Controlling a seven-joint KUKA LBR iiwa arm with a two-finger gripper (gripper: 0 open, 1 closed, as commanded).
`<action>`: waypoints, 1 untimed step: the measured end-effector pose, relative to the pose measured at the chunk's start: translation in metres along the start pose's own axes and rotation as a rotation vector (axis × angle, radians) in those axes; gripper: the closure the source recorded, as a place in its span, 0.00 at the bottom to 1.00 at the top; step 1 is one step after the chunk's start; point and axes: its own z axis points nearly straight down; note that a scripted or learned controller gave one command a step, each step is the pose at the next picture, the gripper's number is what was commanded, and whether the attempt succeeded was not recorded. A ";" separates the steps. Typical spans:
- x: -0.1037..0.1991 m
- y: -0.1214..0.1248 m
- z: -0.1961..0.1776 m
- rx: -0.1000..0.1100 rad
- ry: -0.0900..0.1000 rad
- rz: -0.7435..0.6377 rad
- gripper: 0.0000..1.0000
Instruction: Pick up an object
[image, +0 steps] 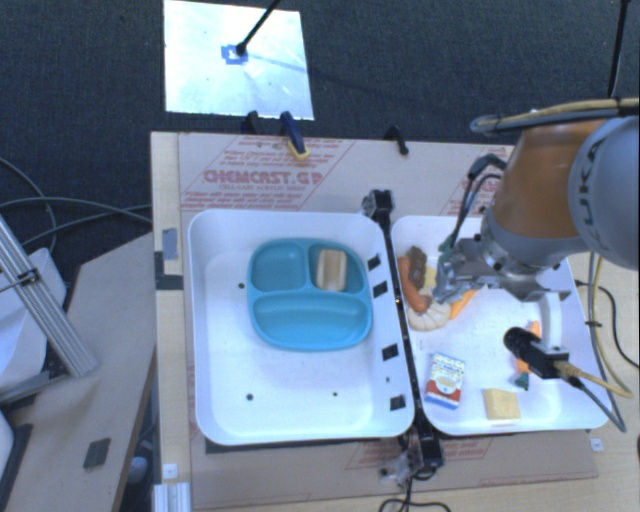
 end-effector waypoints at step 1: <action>0.037 -0.019 -0.009 0.000 0.001 0.000 1.00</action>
